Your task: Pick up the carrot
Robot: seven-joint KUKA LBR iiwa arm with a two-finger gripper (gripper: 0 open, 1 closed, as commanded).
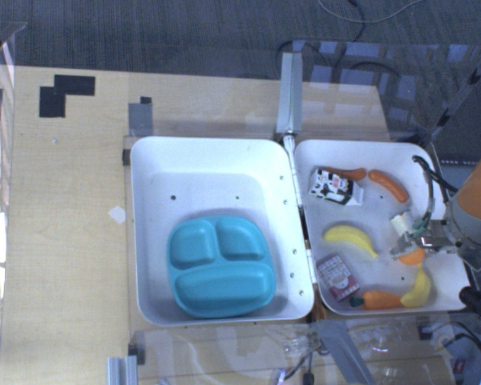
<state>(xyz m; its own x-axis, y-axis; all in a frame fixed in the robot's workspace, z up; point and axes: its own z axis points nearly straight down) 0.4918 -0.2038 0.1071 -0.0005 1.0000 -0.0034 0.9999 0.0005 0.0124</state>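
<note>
The carrot (381, 299), orange with a dark green end pointing left, lies along the front wall of the right bin (369, 155). My gripper (410, 245) hangs low over the right part of that bin, up and to the right of the carrot and apart from it. A small orange piece (413, 257) sits right under the gripper's tip, and whether it is touched is unclear. The grey arm with its orange band (474, 203) reaches in from the right.
The right bin also holds a yellow banana (351, 240), a second yellow banana (418, 289) next to the carrot, an orange-red sausage (387, 184), a black-and-white box (334, 186) and a red packet (337, 274). A blue divided plate (221, 265) lies in the left bin (208, 155).
</note>
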